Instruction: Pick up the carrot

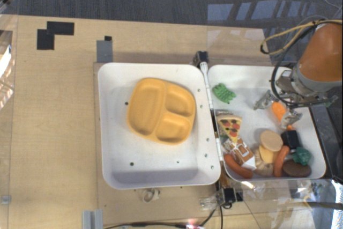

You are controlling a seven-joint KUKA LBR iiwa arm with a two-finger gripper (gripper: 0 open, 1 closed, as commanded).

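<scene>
The carrot (278, 111) is a short orange piece lying in the right bin (316, 131), near its right wall. My gripper (277, 108) hangs low over it, under the grey wrist and orange band. One metal finger (262, 102) stands left of the carrot and the other finger (292, 115) stands right of it. The fingers are open, with a gap showing on the carrot's left side. The carrot rests at bin-floor level.
The right bin also holds a green toy (223, 93), a pizza slice (230, 127), a round bread piece (270, 141), sausages (237, 165), a black block (290, 139) and broccoli (303, 156). The left bin (112, 158) bears a yellow divided plate (161, 110).
</scene>
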